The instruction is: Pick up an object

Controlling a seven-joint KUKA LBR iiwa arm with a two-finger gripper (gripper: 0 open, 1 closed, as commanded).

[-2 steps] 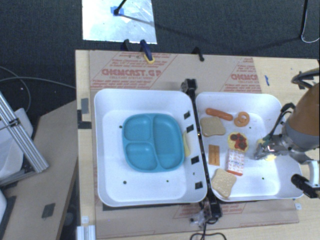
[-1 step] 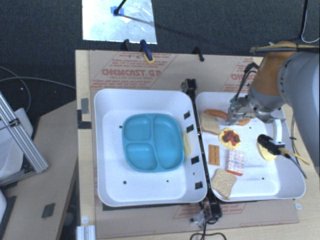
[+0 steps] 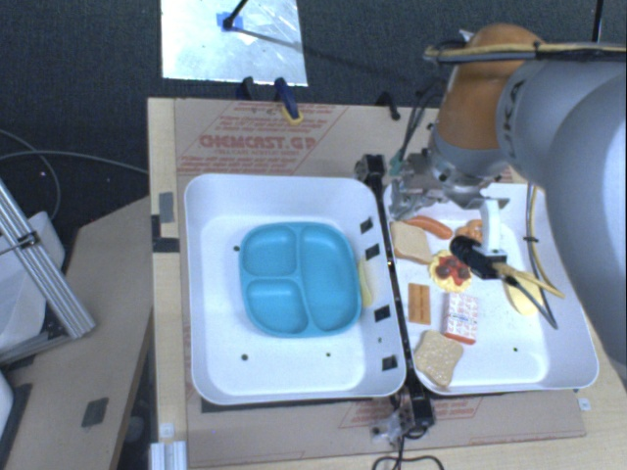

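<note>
Toast slice (image 3: 438,357) lies at the lower edge of the right bin (image 3: 549,360), below a red-and-white packet (image 3: 461,317), a wafer (image 3: 419,304), a small pizza (image 3: 452,271), another bread slice (image 3: 412,245) and a sausage (image 3: 427,226). Over the bin's upper left corner, the gripper (image 3: 411,199) points down from the grey arm (image 3: 549,116) entering at right; whether it is open cannot be told. A blue divided tray (image 3: 299,278) fills the left bin (image 3: 216,360).

Grey arm (image 3: 573,145) reaches in from the right; orange-banded wrist (image 3: 480,96) angled down.
</note>
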